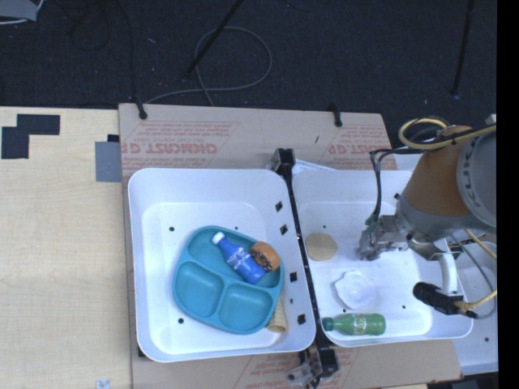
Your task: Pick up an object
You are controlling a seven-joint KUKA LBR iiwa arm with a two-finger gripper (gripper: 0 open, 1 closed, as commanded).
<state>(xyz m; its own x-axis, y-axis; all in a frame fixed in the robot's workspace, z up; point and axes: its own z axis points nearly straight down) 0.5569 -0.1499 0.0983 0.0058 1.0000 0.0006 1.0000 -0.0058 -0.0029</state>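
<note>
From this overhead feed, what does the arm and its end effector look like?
The arm is grey with a broad orange band above the wrist. Yellow and black cables loop beside it. The end effector is a small grey metal assembly.

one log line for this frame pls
arm: over right bin | gripper: above bin floor, holding nothing seen | nearest: tan disc | green bottle: lying at front wall

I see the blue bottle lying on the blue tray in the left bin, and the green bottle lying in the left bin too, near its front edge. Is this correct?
Not fully. In the camera view the green bottle lies near the front edge of the right bin, not the left bin. The rest holds: the blue bottle lies on the blue tray in the left bin.
</note>
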